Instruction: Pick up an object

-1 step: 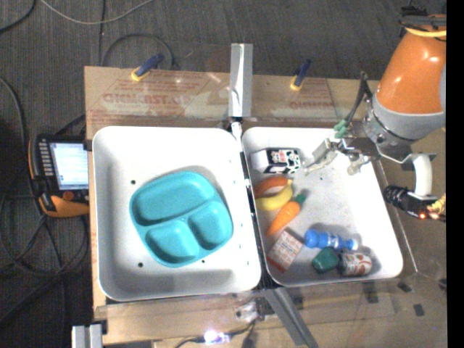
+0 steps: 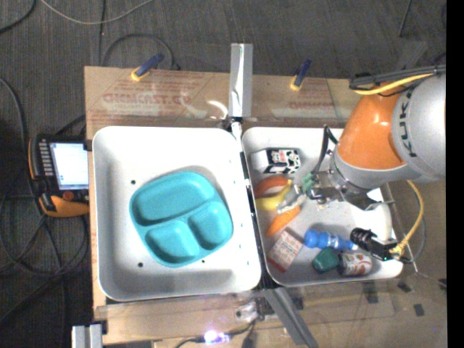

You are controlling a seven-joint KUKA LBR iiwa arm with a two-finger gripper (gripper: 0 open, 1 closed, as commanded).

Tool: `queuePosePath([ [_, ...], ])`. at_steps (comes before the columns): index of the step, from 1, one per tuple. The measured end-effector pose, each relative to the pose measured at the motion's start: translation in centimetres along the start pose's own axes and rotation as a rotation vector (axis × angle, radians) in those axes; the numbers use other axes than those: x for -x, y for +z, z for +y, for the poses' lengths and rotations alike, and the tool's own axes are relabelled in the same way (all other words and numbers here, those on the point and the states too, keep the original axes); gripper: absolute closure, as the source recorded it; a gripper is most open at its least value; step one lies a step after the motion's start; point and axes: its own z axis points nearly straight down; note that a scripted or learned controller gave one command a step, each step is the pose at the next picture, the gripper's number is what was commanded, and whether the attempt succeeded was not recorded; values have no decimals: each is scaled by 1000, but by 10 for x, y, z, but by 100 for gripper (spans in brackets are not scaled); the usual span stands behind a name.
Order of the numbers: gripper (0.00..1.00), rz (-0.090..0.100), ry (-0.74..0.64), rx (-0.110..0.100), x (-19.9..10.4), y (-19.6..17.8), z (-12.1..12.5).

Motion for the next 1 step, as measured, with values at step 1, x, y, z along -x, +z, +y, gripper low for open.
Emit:
queuePosePath([
  [1,0,-4,-76,13,8,55,13],
])
